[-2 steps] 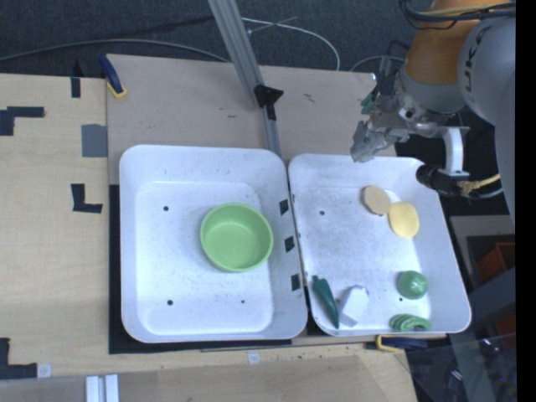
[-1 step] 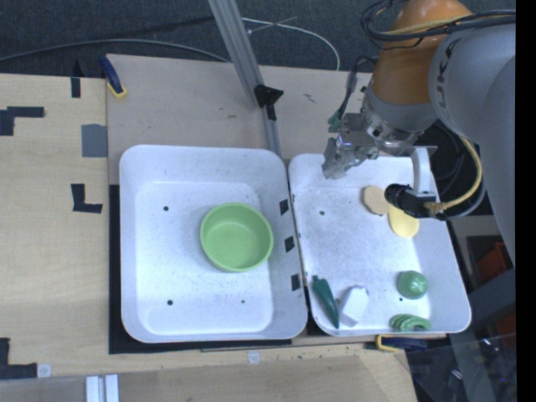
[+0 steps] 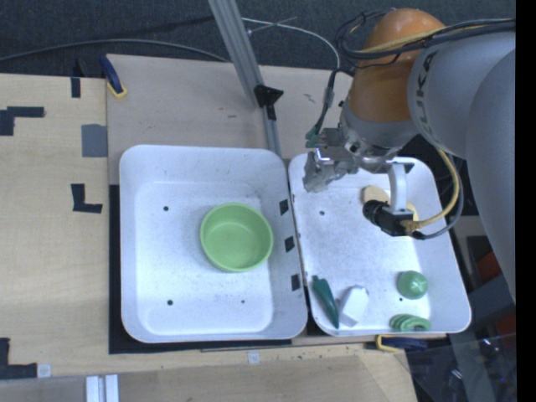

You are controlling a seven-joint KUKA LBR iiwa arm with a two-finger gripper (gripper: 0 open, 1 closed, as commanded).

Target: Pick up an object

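My gripper (image 3: 321, 174) hangs over the far left corner of the right bin (image 3: 360, 241), close to its rim. In the left bin (image 3: 159, 224) a light green bowl (image 3: 237, 237) stands upright near the middle. Along the right bin's near edge lie a dark green elongated piece (image 3: 325, 301), a small white block (image 3: 354, 303), a round green object (image 3: 411, 284) and a green ridged disc (image 3: 409, 322). A yellow item (image 3: 374, 195) sits partly behind the arm's black cable fitting (image 3: 385, 218). None of these things touches the gripper.
A slanted grey metal pole (image 3: 243, 53) rises behind the bins, ending at a black clamp (image 3: 268, 96). The grey arm with its orange band (image 3: 394, 48) covers the right bin's far right part. Cables (image 3: 444, 199) loop beside the wrist.
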